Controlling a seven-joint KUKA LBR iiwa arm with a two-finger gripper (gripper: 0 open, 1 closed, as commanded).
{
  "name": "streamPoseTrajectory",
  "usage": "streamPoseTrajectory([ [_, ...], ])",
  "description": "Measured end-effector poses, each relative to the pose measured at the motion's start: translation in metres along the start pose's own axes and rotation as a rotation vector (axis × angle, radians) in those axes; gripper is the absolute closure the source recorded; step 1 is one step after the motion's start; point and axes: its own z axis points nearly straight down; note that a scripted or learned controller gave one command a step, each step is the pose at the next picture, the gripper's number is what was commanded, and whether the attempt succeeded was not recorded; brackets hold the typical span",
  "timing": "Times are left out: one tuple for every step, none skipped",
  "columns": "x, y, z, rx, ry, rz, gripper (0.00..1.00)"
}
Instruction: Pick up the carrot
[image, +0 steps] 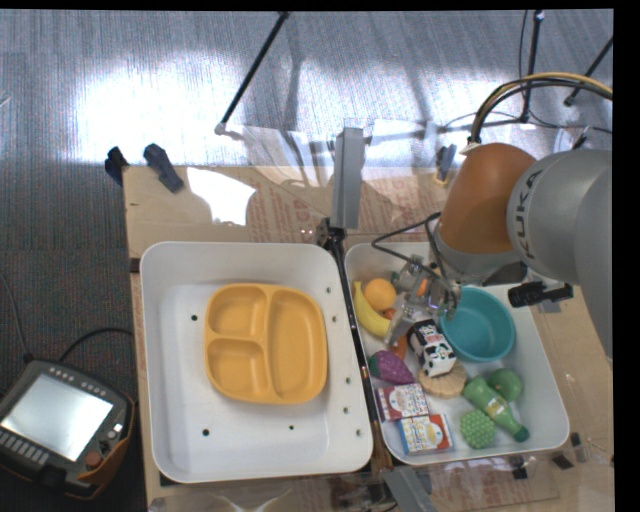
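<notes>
Two shallow white bins sit side by side on the table (180, 215). The left bin (170, 290) carries one yellow divided plate (266, 342) with three compartments. The right bin (550, 400) is crowded, and the teal bowl (480, 328) near its middle serves as the landmark.

The arm (540, 215) comes in from the right and ends in the pincer (415, 300), just left of the bowl and above the toys. Whether its fingers are apart or together cannot be told from here; the metal parts blur into the clutter.

Left of the bowl, past the pincer, lie one orange (379, 293) and one banana (368, 314), touching each other. A small patch of orange just below the pincer, left of the bowl's lower edge, seems to be the carrot (400, 347), mostly hidden; nothing shows it between the fingers. One black-and-white milk carton (432, 349) lies touching the bowl's lower left rim, with one round cracker (441, 384) below it and one purple vegetable (391, 368) further left. Two small printed boxes (412, 418) sit well below and left of the bowl. Below the bowl are three green items: a bottle (492, 403), a round fruit (506, 381) and a knobbly piece (477, 429).
</notes>
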Motion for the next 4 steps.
streamPoseTrajectory([
  [0.000, 0.002, -0.011, 0.000, -0.002, -0.006, 1.00],
  [0.065, 0.072, -0.106, -0.009, -0.010, 0.057, 1.00],
  [0.019, 0.064, -0.187, -0.002, -0.007, -0.080, 1.00],
  [0.067, 0.003, -0.096, 0.001, 0.006, -0.334, 1.00],
])
